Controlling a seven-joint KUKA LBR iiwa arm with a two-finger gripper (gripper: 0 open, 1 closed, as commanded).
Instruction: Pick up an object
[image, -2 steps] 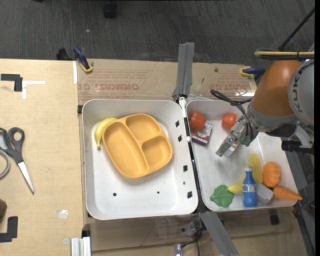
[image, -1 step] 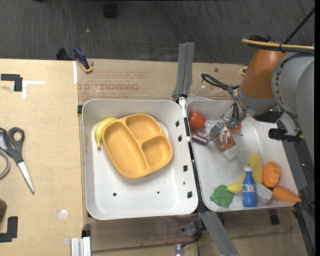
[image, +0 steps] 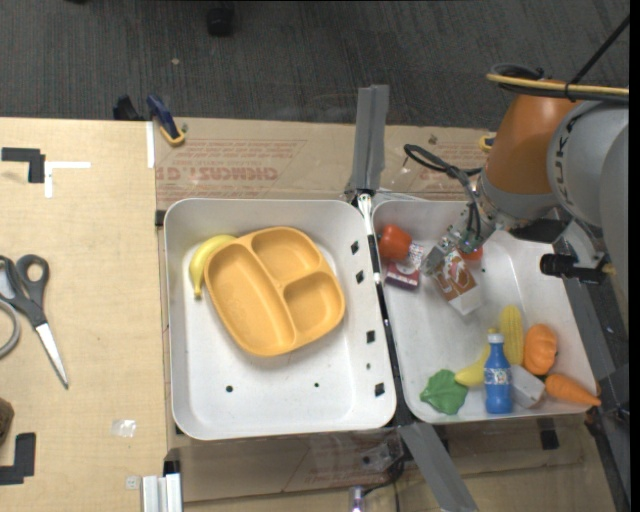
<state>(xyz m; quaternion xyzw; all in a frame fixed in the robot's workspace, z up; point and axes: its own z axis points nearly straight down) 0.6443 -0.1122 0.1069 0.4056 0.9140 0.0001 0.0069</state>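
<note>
Two white bins are carried side by side on the wooden tabletop, with the arm reaching into the right one.

Near the far edge of the right bin (image: 400, 380), the jaws (image: 455, 243) are lowered onto a small carton (image: 459, 278); whether they are open or closed cannot be told. A red item (image: 395, 240) and a small box (image: 404, 272) lie beside the bin's left wall. A blue bottle (image: 497, 375), corn cob (image: 511, 334), orange fruit (image: 540, 348), carrot (image: 570, 388) and green piece (image: 443, 391) are clustered at the near right corner. A yellow divided plate (image: 275, 290) and banana (image: 205, 260) are held in the left bin (image: 270, 400). Scissors (image: 38, 310) lie by the tabletop's left edge.
</note>
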